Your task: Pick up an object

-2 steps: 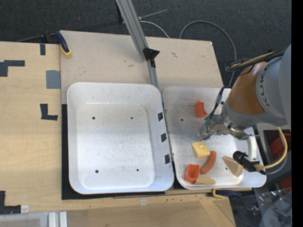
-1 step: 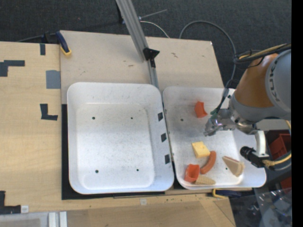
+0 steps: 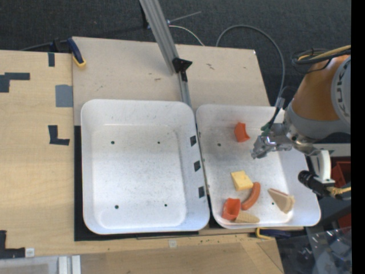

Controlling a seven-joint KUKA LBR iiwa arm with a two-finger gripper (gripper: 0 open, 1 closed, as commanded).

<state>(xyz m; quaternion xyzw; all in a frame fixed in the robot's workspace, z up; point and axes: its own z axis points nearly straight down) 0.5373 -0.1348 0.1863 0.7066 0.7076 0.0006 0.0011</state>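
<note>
While the gripper is seen hanging over the right bin, nothing is visible between its metal fingers, and whether they are spread or closed cannot be told from this slanted view. The grey arm, with its orange band, reaches in from the right.

Six small objects are counted in the right bin. An orange-red block, chunky and slightly curved, is found in the upper part of the bin, near the gripper and to its left, apart from the rest. A yellow cube with smooth, matte faces lies lower down, near the middle. Just beside it, a red sausage-shaped piece is laid at a slant. A red-orange cup-like piece is placed near the front rim, and a tan wedge is seen touching or nearly touching it. A second, paler wedge with a rounded edge rests toward the bin's right front corner.

Two bins are counted, both shallow, white, speckled and round-cornered; in the left bin only a few dark dots are seen. The bins are borne by a pale wooden bench.
</note>
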